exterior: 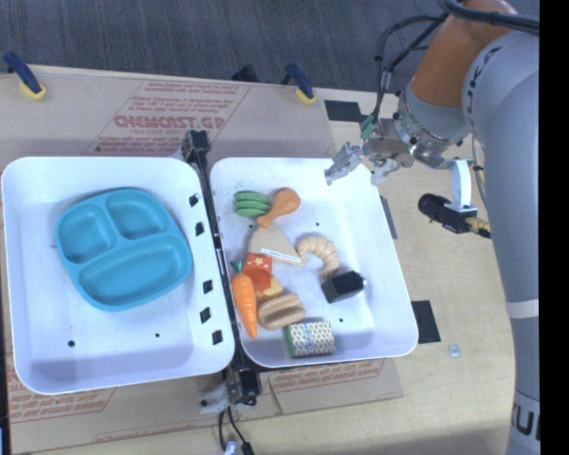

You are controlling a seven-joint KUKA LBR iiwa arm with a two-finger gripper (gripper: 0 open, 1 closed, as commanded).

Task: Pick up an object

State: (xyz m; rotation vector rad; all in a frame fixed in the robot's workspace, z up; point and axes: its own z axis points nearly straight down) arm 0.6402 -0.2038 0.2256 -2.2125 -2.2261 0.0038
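The right bin [384,254] holds a heap of small toy foods. At the back lies a green pea pod [250,203] with bumpy stripes, touching a toy chicken leg [279,204] that is orange-brown with a pale end. Near the middle sits a curled pink shrimp [318,249]. Just beside it, toward the front, is a small black block [341,285]. On the left side of the bin a pale wedge [267,245] leans over a red piece [258,270]. A long orange carrot [246,303] lies along the left wall. Next to it is a tan hot dog bun [282,309]. At the front wall is a little can [310,337] with a green and white pattern. The marks on it are too small to read.

The left bin [28,339] has a blue plate [123,246] with three parts.

Under the bins is brown cardboard [171,112] with red print that reads "CHEMCAST GP".

The gripper [346,164] hangs over the back right edge of the right bin, above the toys and not touching any. Its fingers hold nothing. They are too small and blurry to tell if they are apart or together.
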